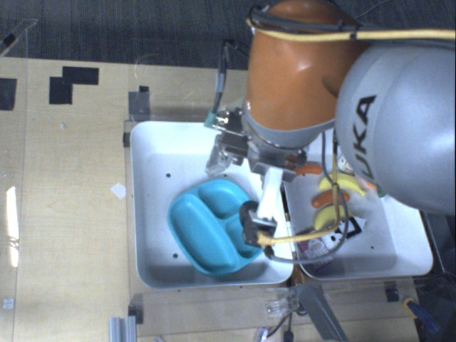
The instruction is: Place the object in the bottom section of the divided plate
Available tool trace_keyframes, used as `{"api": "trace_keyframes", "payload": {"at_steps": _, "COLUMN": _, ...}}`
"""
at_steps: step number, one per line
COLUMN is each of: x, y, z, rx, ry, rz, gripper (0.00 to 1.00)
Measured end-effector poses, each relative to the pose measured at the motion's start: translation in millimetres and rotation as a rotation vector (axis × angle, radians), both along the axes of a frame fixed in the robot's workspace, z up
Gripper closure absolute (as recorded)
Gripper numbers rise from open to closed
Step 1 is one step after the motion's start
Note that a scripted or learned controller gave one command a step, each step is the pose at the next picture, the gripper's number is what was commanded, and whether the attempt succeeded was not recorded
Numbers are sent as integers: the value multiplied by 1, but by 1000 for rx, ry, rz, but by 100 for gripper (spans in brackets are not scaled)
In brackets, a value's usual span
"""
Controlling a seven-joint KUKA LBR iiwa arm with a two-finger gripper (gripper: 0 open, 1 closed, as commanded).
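Note:
A blue divided plate (203, 234) lies tilted in the left white bin (153, 184), toward its front right. It has one long section on its left side and two smaller sections on its right. My gripper (219, 159) hangs over the left bin just above the plate's upper edge, under the big orange wrist band. No object can be made out in the gripper, and the plate's sections look bare. The arm hides the plate's right edge.
The right white bin (399, 258) holds a yellow banana (343, 185), an orange piece (308, 168), another small orange piece (324, 200) and a black-and-white item (350, 226). The arm covers much of that bin and the divider between the bins.

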State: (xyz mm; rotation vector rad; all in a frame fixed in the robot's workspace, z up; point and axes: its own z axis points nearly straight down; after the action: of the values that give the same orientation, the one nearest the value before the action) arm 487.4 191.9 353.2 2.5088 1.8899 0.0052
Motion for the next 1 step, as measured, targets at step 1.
{"api": "trace_keyframes", "payload": {"at_steps": 1, "x": 0, "y": 0, "z": 0, "rx": 0, "ry": 0, "rz": 0, "gripper": 0}}
